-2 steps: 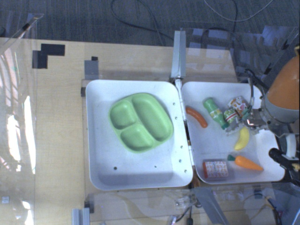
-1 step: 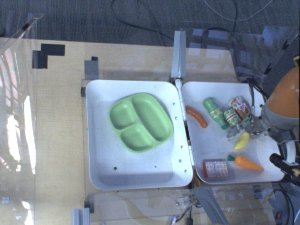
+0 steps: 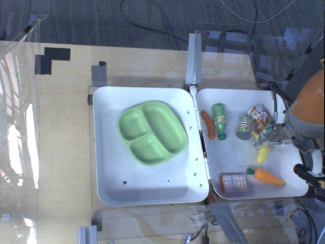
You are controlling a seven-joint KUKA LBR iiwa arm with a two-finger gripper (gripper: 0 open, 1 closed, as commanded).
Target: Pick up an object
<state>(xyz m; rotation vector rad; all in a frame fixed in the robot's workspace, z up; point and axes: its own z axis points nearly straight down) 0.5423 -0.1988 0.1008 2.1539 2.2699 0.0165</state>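
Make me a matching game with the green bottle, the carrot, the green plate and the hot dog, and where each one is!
Things:
1. green bottle
2. carrot
3. green plate
4. hot dog

Places:
A. in the left bin
B. near the front edge of the right bin
C. lying along the right bin's left wall
D. just right of the hot dog

Pairs: 1-D, 2-B, 3-A, 4-C
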